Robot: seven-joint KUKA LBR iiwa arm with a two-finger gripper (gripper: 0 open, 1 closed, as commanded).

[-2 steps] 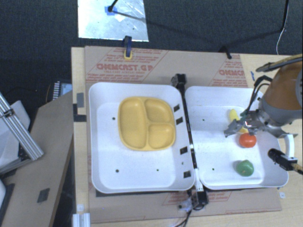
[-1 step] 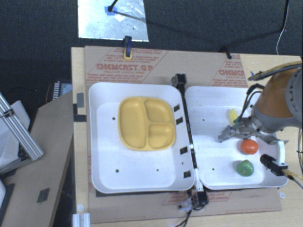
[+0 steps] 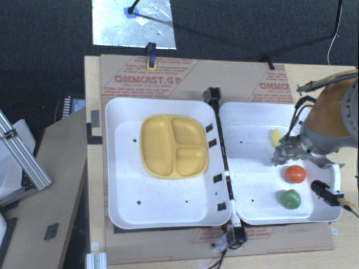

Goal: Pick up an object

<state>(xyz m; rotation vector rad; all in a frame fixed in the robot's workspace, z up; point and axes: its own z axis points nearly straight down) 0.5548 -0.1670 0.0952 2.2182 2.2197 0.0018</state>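
Observation:
The right bin (image 3: 247, 150) holds three small things. A yellow piece (image 3: 276, 137) lies at its middle right, and a red-orange ball (image 3: 295, 174) rests below it. A green ball (image 3: 290, 198) sits near the front wall. My gripper (image 3: 282, 157) reaches down into this bin from the right. It hangs between the yellow piece and the red-orange ball, just up and left of the ball. The wrist hides part of the yellow piece.
In the left bin (image 3: 123, 195) a yellow divided plate (image 3: 173, 146) lies flat. A black divider (image 3: 220, 156) runs between the two bins. The bench has a brown board (image 3: 185, 77) behind the bins and a shiny sheet (image 3: 133, 15) beyond it.

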